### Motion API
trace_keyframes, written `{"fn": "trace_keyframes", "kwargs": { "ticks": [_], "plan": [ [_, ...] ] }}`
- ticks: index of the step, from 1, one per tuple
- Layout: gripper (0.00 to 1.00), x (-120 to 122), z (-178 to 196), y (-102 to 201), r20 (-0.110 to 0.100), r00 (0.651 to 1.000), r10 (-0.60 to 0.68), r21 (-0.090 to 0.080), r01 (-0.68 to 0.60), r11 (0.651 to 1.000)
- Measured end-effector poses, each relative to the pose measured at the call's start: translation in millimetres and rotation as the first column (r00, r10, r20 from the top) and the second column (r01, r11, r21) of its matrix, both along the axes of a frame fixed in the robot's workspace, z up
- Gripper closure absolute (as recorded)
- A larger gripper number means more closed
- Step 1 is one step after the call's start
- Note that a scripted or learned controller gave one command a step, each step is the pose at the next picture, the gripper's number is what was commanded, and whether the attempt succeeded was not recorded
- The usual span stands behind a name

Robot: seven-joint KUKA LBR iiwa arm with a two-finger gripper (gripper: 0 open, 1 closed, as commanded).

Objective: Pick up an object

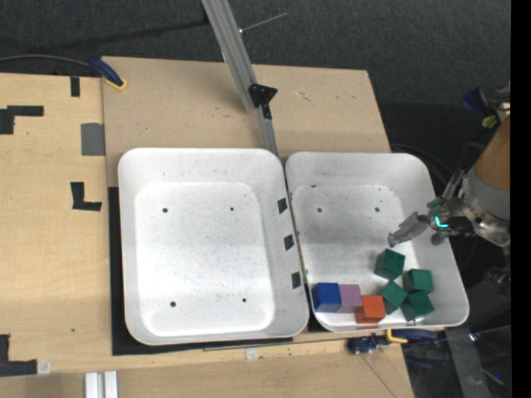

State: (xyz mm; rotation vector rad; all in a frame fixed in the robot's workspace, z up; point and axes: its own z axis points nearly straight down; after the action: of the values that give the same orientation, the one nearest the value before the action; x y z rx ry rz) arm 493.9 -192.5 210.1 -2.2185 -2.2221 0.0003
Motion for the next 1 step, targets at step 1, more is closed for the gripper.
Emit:
{"fn": "trace_keyframes", "kwargs": {
  "ticks": [1],
  "plan": [
    [0.00,-9.8,-58.4,-3.3,-0.006,1.000,-0.002,0.001,0.002,1.000]
  ]
}}
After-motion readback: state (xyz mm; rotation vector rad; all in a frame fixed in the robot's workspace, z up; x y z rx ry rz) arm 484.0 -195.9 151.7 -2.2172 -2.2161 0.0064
